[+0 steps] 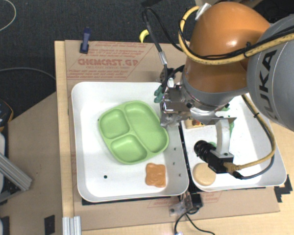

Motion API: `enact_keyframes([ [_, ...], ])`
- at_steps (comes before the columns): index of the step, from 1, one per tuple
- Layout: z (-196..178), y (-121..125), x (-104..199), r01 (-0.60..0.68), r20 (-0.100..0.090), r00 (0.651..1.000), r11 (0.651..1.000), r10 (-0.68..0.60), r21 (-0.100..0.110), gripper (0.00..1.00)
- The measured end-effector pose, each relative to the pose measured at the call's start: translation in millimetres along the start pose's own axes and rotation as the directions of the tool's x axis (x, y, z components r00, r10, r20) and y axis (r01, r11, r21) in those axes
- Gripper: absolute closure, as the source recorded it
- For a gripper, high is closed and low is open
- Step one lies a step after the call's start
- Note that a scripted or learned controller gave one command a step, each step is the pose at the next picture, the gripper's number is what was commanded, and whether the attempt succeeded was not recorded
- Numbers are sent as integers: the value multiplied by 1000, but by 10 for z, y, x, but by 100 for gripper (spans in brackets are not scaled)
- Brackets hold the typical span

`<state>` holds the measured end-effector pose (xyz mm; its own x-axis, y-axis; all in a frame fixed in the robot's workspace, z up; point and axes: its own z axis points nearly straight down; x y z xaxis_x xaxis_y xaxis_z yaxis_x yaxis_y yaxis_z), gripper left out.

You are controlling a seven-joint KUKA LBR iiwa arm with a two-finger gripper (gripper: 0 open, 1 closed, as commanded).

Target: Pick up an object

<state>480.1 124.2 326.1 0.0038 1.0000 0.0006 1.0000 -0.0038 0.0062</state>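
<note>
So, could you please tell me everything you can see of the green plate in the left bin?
The green plate is pale green, glossy like plastic, rounded, with three compartments, all empty. It lies flat, right way up, turned at a slant, on the floor of the left bin, toward its right side. An orange-brown piece lies just beyond its lower edge.

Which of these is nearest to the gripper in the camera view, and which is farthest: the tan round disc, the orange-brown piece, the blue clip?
Measured from the gripper, over the right bin:
1. tan round disc, at the front of the right bin.
2. orange-brown piece, in the front corner of the left bin.
3. blue clip, on the cardboard behind the left bin.
</note>
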Motion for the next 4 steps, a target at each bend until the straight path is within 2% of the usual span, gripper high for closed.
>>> enact_keyframes([
  [1,-1864,207,-262,3,-4,1000,1000,-3,-16,100],
  [2,-899,-19,-48,6,3,1000,1000,-6,17,100],
  [3,102,260,-542,-2,5,1000,1000,2,17,100],
  [4,-469,266,123,10,-2,1000,1000,-10,0,100],
])
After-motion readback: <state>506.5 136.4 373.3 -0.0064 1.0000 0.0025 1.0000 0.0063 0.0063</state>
